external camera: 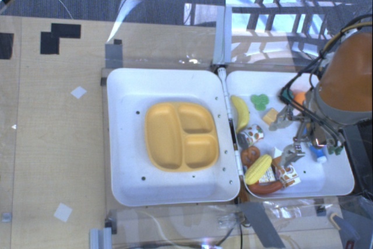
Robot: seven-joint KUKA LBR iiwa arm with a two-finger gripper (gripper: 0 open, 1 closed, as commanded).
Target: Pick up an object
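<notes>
The right bin (335, 183) holds several toy foods. A yellow banana (239, 111) lies along its left wall, with a green piece (260, 101) and a tan block (270, 116) beside it. Lower down are a small printed carton (252, 135), a red-brown round piece (250, 155), a yellow corn cob (259, 168), a red sausage (267, 187) and another carton (287, 174). My gripper (289, 137) hangs over the middle of this bin, open, with bare white floor between its fingers. One fingertip (284, 121) is close to the tan block, and the other (293, 153) is just above the second carton.
The left bin (125, 183) bears a yellow divided plate (180, 136). An orange ball (298, 97) and a blue piece (318, 153) lie partly hidden under the arm's wrist (347, 81). Cables run off the wrist. The bins' shared wall (228, 125) is just left of the banana.
</notes>
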